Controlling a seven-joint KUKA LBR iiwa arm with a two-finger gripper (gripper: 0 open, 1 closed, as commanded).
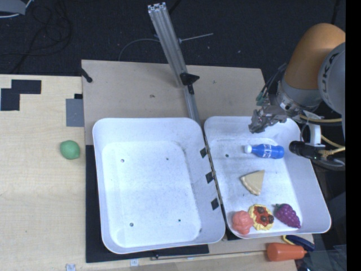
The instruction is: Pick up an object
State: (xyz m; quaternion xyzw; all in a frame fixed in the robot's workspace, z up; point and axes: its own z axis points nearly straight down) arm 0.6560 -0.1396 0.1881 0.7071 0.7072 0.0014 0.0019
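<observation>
While lying sideways, blue bottle (266, 150) shows white cap.

Two bins sit side by side on the bench (141, 89), the left bin (148, 130) beside the right bin (316, 208). In the right bin a bottle (265, 151) lies toward the back, a wedge (253, 182) in the middle, and a lump (242, 222), a tart (262, 217) and grapes (287, 214) line the front. A ball (70, 149) rests on the bench left of the bins, and the claw (263, 121) hangs over the right bin's back edge, behind the bottle.
</observation>
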